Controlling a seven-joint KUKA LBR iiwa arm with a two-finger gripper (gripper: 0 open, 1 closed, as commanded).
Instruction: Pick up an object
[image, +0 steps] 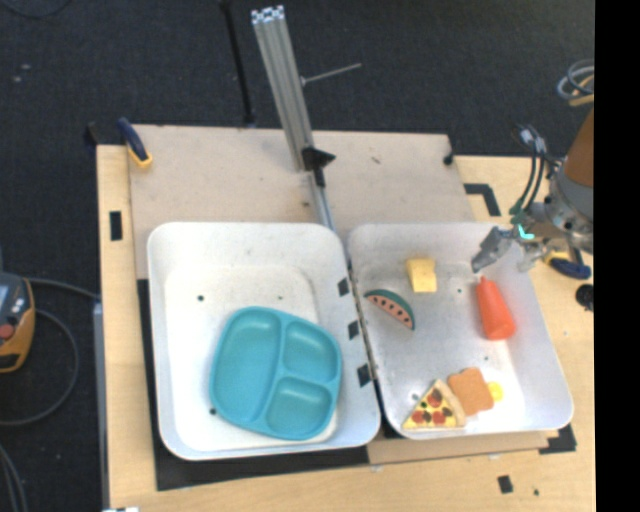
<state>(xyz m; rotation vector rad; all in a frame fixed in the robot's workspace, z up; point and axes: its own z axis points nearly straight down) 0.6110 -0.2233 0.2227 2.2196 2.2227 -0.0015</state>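
Note:
The right bin (540, 400) holds several toy foods. A yellow cheese block (422, 274) lies near its far middle, and a watermelon slice (390, 308) sits by its left wall. An orange bottle-shaped piece (494, 308) lies toward the right. A pizza slice (434, 409) and an orange-brown bread piece (471, 391) rest at the front. My gripper (506, 254) hovers over the bin's far right corner, just above the top end of the orange piece. Its fingers are spread open with nothing between them.
The left bin (180, 250) holds a teal divided plate (277, 372). A slanted aluminium post (285, 85) rises behind the bins, with a rod running down to the gap between them. Cables and blue clips lie at the bench's right edge.

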